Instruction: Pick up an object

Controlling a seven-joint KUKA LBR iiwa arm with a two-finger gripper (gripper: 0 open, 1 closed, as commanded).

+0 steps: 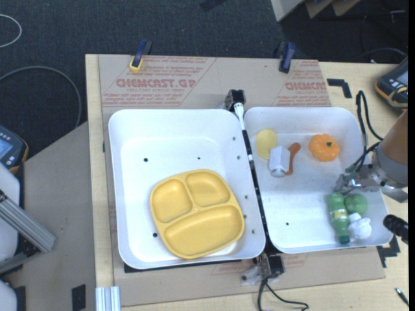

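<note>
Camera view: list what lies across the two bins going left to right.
Yellow divided tray → pale yellow piece → small grey cylinder → orange pumpkin-shaped toy → green bottle, beside the gripper.

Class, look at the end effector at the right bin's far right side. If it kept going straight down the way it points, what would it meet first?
Most likely the green bottle lying just below the end effector in the right bin. Depth is hard to judge from this slanted view.
</note>
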